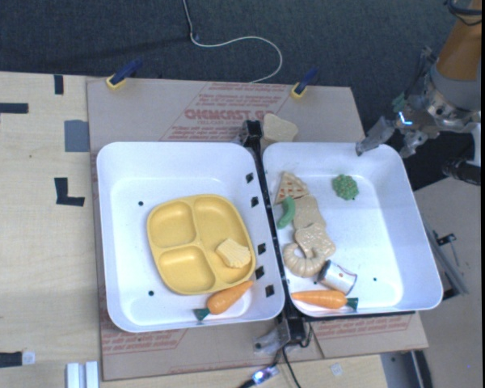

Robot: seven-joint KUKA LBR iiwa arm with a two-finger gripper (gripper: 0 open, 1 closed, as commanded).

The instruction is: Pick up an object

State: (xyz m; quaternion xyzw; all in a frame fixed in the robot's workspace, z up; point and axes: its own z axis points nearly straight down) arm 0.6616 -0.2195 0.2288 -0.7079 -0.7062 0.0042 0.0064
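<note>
The gripper [385,138] hovers over the right bin's [416,241] far corner, its fingers perhaps released but I cannot tell, so the approach step calls for descent to the broccoli [345,187] just below-left of them.

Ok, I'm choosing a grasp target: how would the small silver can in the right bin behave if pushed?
The can lies on its side, so it would probably roll. It looks smooth and metallic, so likely slippery. It touches the pretzel-like piece, which might get nudged too.
</note>
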